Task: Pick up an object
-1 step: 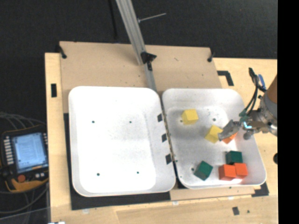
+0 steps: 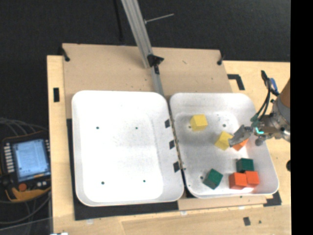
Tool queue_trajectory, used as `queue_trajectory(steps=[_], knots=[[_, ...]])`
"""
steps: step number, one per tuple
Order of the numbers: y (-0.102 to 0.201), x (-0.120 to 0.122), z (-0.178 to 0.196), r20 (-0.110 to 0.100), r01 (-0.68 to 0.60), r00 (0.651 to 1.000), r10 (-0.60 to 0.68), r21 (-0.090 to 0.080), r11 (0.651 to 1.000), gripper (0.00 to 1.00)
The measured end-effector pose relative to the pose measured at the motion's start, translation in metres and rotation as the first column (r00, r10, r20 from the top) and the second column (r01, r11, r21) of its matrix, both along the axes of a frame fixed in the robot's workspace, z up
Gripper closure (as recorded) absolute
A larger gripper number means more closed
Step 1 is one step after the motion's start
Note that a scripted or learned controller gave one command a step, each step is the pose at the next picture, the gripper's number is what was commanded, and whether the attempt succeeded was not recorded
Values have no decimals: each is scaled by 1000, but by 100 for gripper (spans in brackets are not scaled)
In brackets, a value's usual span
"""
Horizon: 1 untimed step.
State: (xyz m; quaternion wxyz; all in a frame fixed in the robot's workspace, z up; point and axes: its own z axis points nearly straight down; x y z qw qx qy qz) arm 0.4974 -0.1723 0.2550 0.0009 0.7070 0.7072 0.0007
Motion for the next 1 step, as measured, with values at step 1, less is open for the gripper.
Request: queue_trajectory(steps=[1], knots=[[3, -5, -62, -7, 1, 1000, -1, 0, 1000, 0]])
